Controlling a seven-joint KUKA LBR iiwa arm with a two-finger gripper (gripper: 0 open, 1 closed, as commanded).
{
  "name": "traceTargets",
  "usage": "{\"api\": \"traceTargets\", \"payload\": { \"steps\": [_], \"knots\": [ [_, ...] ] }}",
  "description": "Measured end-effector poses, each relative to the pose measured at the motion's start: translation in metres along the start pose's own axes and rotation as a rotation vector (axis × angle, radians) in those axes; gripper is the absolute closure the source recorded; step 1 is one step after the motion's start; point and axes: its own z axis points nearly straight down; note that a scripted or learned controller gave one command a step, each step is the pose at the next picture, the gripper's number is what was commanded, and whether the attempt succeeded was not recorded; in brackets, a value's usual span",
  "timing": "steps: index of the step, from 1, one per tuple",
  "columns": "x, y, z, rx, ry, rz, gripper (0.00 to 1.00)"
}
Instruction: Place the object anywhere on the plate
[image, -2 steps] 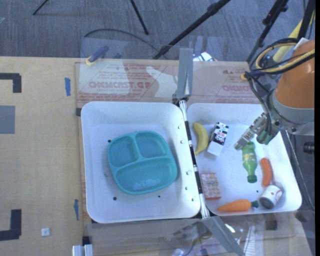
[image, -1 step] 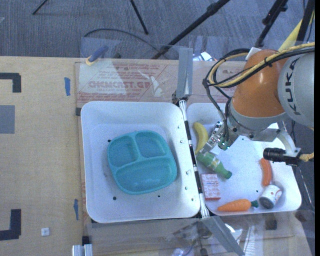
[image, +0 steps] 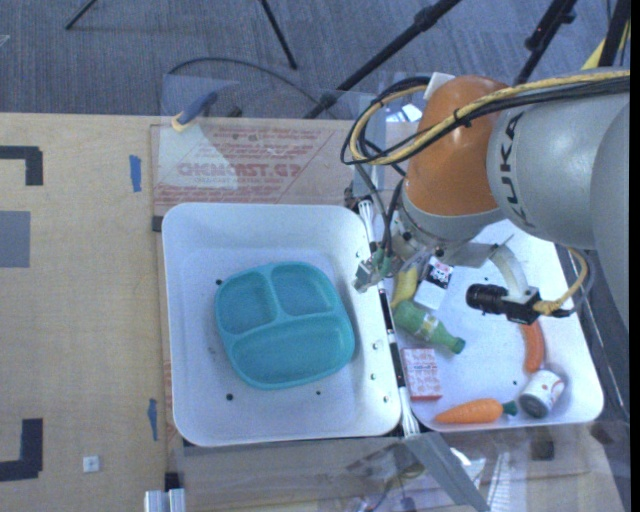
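A teal plate (image: 285, 325) with three compartments lies in the middle of the left white bin (image: 190, 300), and nothing rests on it. My gripper (image: 372, 270) hangs over the divide between the two bins, just past the plate's upper right corner. The wrist hides its tips. Directly right of it in the right bin lie a yellow banana-like piece (image: 405, 286) and a green bottle (image: 428, 329) on its side. I see no object clearly between the gripper's tips.
The right bin (image: 580, 400) also holds a red packet (image: 422, 373), an orange carrot (image: 470, 411), a small can (image: 541, 392) and a reddish sausage (image: 535, 347). The grey arm with its orange band (image: 455, 150) covers that bin's far part.
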Motion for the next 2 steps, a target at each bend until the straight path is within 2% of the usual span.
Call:
{"api": "traceTargets", "payload": {
  "steps": [1, 2],
  "knots": [
    [0.0634, 0.0462, -0.0213, -0.002, 0.0, -0.211, 1.0],
    [0.0634, 0.0462, -0.0212, -0.001, 0.0, -0.211, 0.0]
  ]
}}
